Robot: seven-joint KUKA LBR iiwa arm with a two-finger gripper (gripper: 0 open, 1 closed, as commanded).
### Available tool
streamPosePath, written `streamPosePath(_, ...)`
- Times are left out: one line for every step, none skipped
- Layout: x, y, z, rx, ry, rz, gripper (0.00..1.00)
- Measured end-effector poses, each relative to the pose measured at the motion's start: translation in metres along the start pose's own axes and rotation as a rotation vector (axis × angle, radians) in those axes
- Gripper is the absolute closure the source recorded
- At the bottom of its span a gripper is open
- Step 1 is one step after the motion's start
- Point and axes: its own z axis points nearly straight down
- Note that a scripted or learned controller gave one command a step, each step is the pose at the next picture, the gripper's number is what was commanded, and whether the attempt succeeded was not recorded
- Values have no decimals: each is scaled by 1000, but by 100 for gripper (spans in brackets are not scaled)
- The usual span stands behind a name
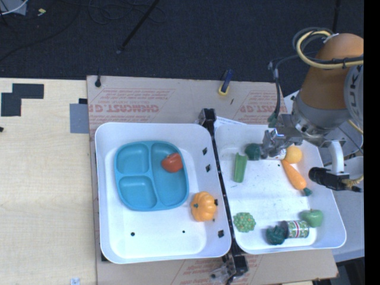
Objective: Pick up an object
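Observation:
My gripper [271,145] hangs low over the upper part of the right bin [261,189], on the end of the grey arm with the orange band. Just left of it lies a small dark green object [253,152], touching or nearly touching it. A green cucumber [239,167] lies further left. A yellow lemon [293,154] and an orange carrot [295,175] sit right of the gripper. Along the bin's front are a knobbly green ball [244,221], a dark teal lump [275,235], a small bottle [295,229] and a green apple [313,218].
The left bin [113,218] holds a blue divided plate [142,183] with a red item [172,162] in its upper right compartment. An orange pumpkin [203,206] rests by the black divider [215,171] between the bins. A black part [330,179] juts by the right bin's edge.

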Motion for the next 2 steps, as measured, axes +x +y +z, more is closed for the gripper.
streamPosePath(51,1,13,1,1,-1,100)
streamPosePath(95,6,6,-1,-1,0,100)
